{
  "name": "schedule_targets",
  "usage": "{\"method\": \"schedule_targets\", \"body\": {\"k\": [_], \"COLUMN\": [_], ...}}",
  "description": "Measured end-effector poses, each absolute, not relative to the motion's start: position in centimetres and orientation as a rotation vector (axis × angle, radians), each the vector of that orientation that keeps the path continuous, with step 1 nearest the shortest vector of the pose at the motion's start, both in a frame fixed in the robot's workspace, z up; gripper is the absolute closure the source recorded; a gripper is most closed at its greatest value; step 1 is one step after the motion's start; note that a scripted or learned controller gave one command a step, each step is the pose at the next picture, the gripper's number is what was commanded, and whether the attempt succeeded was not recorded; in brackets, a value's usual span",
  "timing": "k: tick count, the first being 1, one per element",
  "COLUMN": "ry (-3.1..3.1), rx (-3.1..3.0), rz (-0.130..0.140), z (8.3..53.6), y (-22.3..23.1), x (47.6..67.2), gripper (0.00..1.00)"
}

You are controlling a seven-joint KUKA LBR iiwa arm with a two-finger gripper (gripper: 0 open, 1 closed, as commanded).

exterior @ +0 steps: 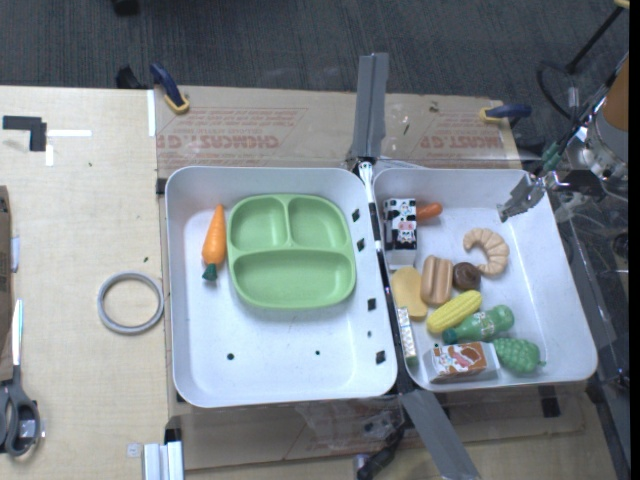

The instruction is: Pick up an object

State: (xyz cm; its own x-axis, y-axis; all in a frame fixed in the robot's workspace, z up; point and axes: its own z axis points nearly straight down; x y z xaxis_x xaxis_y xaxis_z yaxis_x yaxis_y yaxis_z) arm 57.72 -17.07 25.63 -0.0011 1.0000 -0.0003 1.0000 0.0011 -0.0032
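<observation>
camera view puts the juice carton [463,361], corn [453,311] and croissant [488,249] in the right bin [560,268]. gripper [520,200] hovers at its far rim, finger state unclear; descend squarely over the isolated croissant.

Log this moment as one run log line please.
arm: at right bin's upper right corner | pincer: above bin, nothing between fingers | nearest item: croissant | left bin: green tray, carrot | pick: not yet

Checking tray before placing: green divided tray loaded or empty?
Empty. The green divided tray shows bare compartments; the carrot lies beside it in the left bin.
</observation>
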Motion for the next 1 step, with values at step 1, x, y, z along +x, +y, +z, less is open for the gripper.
{"method": "schedule_targets", "body": {"k": [1], "ry": [-2.172], "rx": [-2.265], "rz": [0.004], "z": [14.19], "y": [-17.61], "x": [56.93], "gripper": [0.0]}}
